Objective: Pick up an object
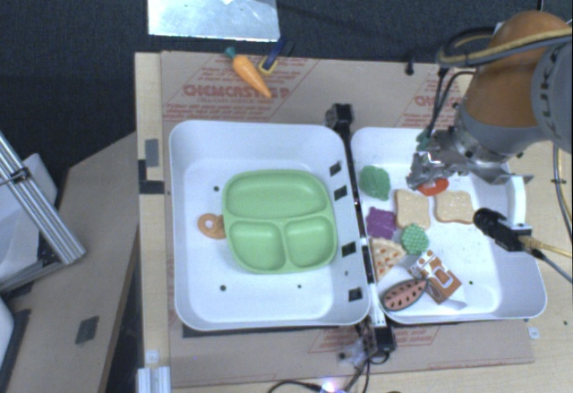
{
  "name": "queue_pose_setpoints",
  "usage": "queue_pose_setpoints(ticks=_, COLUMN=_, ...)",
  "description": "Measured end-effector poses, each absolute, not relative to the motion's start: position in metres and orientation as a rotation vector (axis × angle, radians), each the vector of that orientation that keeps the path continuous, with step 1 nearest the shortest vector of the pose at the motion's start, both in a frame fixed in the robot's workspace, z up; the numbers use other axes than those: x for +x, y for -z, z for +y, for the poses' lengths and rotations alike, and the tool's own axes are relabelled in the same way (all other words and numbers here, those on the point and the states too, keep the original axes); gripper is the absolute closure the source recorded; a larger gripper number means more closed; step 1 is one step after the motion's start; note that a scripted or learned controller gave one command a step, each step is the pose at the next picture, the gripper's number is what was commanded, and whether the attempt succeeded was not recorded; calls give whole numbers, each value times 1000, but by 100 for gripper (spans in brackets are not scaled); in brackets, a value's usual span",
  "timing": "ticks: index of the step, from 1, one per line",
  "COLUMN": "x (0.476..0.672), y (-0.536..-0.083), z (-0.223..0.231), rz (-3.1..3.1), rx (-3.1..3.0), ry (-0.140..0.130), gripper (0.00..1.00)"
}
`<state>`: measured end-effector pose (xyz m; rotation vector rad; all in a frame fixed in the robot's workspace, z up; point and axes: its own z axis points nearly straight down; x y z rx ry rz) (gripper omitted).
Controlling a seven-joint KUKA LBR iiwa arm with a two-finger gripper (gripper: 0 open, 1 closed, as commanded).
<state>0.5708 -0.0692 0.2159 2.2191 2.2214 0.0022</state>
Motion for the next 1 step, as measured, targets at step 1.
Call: queue_pose_setpoints(ticks=1, x=575, y=-217, z=-60, rz=2226, rx=2214, ry=-3, gripper=100)
